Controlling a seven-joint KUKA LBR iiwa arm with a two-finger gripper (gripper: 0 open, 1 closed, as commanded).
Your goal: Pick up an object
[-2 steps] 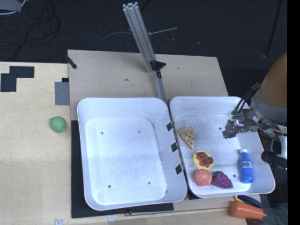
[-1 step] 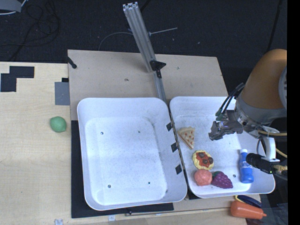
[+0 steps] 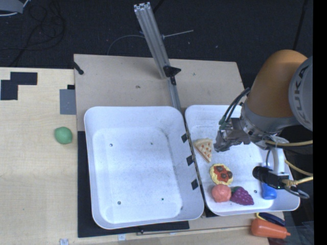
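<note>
While its finger state is unclear, the tool (image 3: pixel 223 146) hovers beside the pizza slice (image 3: pixel 205 149).

The light is even and moderate and falls from above. The two shallow white plastic bins (image 3: pixel 133 131) are the brightest parts and look a little washed out, without hard glare. The pale wooden bench (image 3: pixel 30 152) is softly lit. Toward 12 o'clock the dark floor (image 3: pixel 230 19) is dim and grainy. Shadows are weak. The whole picture is slightly soft, with low detail.
</note>
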